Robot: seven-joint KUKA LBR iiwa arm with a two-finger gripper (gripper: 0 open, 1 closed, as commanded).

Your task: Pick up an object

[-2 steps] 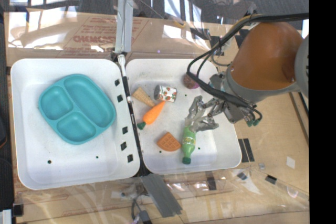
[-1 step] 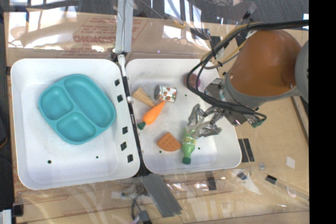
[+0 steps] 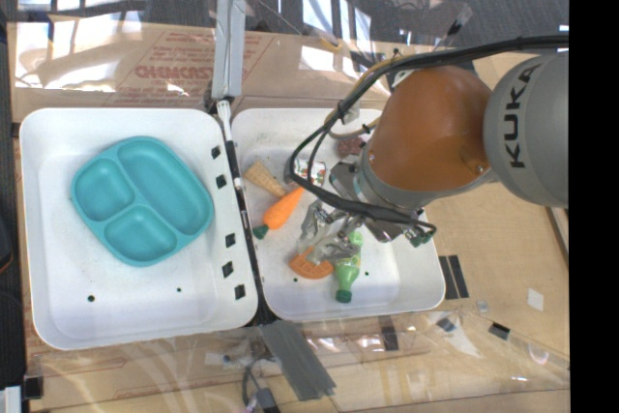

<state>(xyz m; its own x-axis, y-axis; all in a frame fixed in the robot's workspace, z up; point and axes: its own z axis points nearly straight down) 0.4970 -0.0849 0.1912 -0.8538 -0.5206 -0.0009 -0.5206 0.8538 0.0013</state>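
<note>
My gripper (image 3: 327,242) hangs low in the right bin (image 3: 416,290), below the orange wrist band. Its metal fingers stand right over a green toy bottle (image 3: 345,278) and an orange ridged slice (image 3: 311,266) near the bin's front. An orange carrot (image 3: 281,209) lies just left of the gripper, apart from it. A tan cone-shaped piece (image 3: 261,177) sits behind the carrot. A dark reddish item (image 3: 347,145) peeks out at the back of the bin, partly under the arm.
The left bin (image 3: 48,305) holds a teal divided plate (image 3: 141,199). A ridge with black clips (image 3: 232,227) separates the two bins. The arm's bulk covers the right bin's right half. Cables loop over the back of that bin.
</note>
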